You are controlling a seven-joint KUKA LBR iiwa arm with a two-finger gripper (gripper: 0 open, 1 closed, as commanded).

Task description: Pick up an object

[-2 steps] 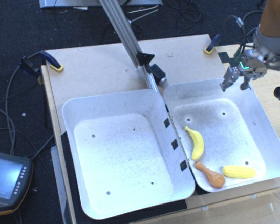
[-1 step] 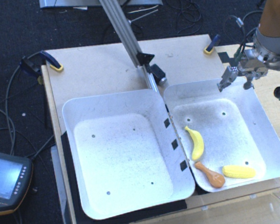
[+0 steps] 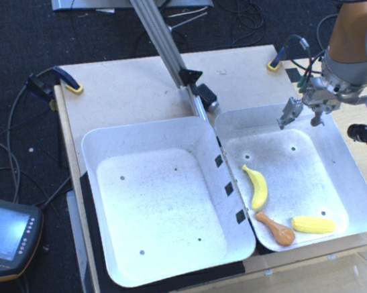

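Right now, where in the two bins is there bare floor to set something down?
The left bin shows bare floor wall to wall. In the right bin, the back half under the gripper is free; the front is crowded by banana, orange spoon-like piece and corn.

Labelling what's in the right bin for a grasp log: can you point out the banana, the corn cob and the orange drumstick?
banana point(image 3: 257, 186), camera view, middle of its curve.
corn cob point(image 3: 312, 224), camera view, mid-body.
orange drumstick point(image 3: 283, 234), camera view, rounded fat end.

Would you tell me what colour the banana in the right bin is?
Yellow; the banana shows best in the camera view.
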